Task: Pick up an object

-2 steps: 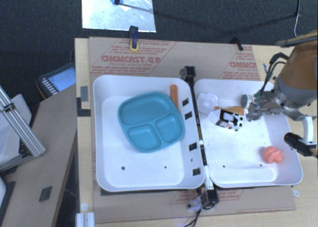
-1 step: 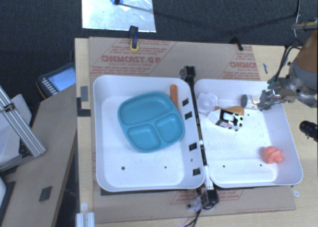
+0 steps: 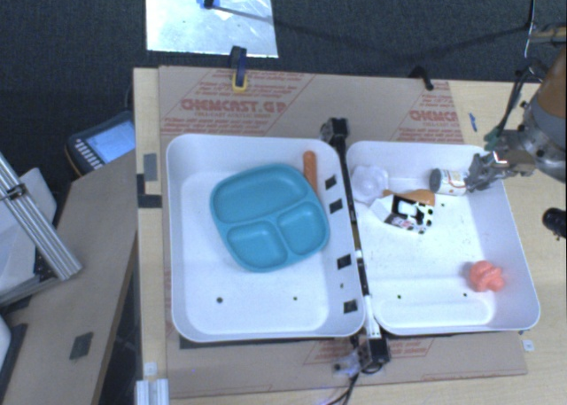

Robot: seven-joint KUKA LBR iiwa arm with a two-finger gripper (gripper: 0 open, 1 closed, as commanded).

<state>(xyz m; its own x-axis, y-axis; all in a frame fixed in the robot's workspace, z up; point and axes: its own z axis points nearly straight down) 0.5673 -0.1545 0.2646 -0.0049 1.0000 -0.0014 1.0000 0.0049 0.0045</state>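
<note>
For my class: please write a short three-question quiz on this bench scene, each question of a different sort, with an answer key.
1. True or false: the blue divided plate lies in the right bin.
2. Multiple choice: the pink object lies in the right bin's A) near right part, B) far left corner, C) centre.
3. Fill in: the orange stick lies in the left bin, just beyond the plate's ____ edge.

Key:
1. False; it lies in the left bin.
2. A.
3. Far.

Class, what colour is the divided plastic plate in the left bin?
Light blue divided plastic plate, seen clearly in the camera view.
</note>
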